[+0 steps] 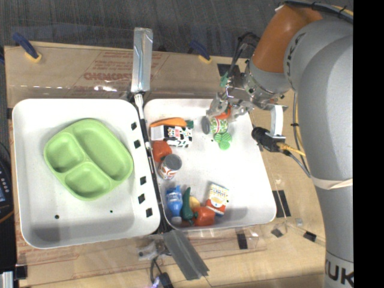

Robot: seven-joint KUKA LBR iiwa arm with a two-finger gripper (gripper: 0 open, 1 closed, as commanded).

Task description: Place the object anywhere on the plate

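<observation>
Camera view: green-capped bottle (221,126) between gripper (221,114) fingers.

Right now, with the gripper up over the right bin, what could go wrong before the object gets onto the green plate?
1. The gripper has a small green and orange object at its tip. How firm the hold is cannot be told; it may slip loose.
2. The carry to the green plate crosses the divider between the bins; a low pass could clip it.
3. The toy carrot and cow toy lie beside the path and could be knocked.
</observation>
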